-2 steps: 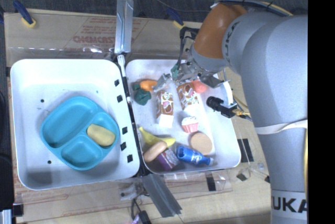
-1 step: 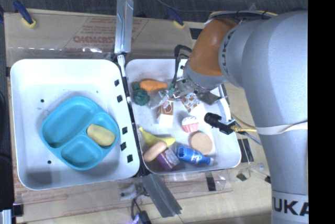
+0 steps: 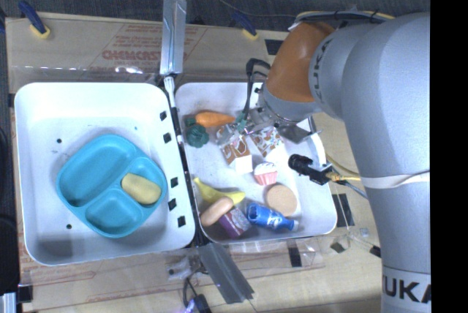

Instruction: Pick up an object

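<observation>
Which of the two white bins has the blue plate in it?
The left bin: it holds the blue divided plate with a yellow item on it. The right bin holds loose toys.

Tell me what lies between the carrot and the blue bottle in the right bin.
In the camera view, between the carrot and the blue bottle lie crumpled snack packets, then a pink cupcake.

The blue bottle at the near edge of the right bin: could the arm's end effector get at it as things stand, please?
Probably yes, though tightly. The blue bottle lies uncovered on top, but a purple item and a round tan piece press against it.
</observation>
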Tool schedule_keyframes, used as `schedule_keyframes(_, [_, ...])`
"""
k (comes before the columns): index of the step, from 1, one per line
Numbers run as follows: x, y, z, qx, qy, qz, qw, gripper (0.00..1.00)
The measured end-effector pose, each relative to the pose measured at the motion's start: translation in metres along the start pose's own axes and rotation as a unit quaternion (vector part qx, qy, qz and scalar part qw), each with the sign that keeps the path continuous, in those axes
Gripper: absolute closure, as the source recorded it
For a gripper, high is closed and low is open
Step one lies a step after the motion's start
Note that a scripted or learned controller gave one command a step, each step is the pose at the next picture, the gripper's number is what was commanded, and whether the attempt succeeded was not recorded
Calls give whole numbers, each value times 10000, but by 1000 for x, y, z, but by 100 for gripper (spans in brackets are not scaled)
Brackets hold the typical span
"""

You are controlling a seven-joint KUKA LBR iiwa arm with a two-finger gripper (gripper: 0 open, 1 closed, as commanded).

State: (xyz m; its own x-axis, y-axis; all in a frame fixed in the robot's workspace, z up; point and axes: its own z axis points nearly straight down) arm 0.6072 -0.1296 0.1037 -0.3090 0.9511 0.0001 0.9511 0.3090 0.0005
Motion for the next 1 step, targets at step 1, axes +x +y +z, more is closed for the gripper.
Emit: schedule_keyframes(1, [74,15,-92,-31,-4,426,9991,100])
